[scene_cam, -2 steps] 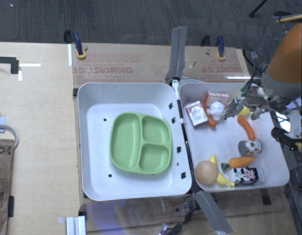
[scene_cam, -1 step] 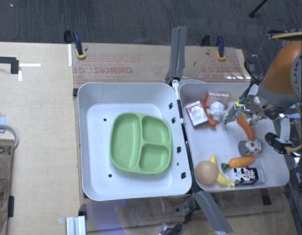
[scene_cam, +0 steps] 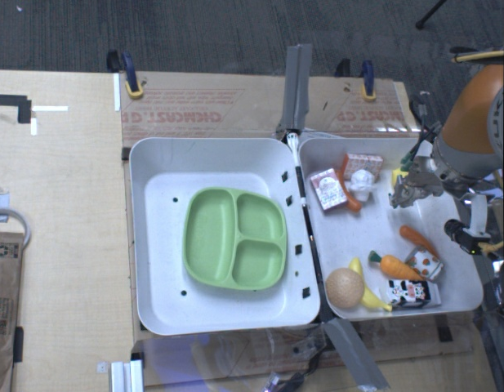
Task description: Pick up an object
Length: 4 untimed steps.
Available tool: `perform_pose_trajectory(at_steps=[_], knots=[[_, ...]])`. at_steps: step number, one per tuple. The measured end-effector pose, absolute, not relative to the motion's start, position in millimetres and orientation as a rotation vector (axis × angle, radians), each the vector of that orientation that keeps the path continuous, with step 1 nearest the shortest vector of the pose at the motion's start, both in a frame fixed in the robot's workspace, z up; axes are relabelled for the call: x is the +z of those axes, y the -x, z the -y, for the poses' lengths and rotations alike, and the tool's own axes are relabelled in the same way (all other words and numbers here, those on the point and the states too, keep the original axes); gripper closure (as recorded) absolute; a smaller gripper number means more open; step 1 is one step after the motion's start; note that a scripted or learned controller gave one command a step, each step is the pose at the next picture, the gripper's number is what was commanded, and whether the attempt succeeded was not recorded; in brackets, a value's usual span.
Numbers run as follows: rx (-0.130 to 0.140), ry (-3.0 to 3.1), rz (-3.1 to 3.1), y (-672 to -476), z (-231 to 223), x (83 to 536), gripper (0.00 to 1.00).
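Objects crowd the right bin's [scene_cam: 472, 296] near edge: carrots [scene_cam: 396, 265], a ball [scene_cam: 344, 288], a banana [scene_cam: 369, 294]. My gripper [scene_cam: 405, 191] hangs over bare floor by the far right wall. There's open room mid-bin; the left bin [scene_cam: 153, 243] holds a green tray [scene_cam: 234, 238].

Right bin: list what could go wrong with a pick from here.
1. The tool hovers near the bin's right wall; a descent there may clip the rim.
2. The toy carrot, small carton and banana lie crowded together, so a grasp could catch two or push them apart.
3. The round tan ball may roll away.
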<state>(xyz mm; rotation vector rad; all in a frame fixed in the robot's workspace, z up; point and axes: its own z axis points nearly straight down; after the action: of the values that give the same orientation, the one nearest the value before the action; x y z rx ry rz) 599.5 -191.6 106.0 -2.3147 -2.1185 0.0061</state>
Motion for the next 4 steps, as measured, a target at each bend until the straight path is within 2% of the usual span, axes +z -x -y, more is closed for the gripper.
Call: perform_pose_trajectory(at_steps=[1,2,3,4], knots=[[0.008,2.586,1.777,-610.8,131,89,1.0],[0.01,2.931,1.117,-531.2,99,89,1.0],[0.019,2.928,1.116,-530.5,99,95,1.0],[0.011,2.96,1.046,-571.1,108,89,1.0]])
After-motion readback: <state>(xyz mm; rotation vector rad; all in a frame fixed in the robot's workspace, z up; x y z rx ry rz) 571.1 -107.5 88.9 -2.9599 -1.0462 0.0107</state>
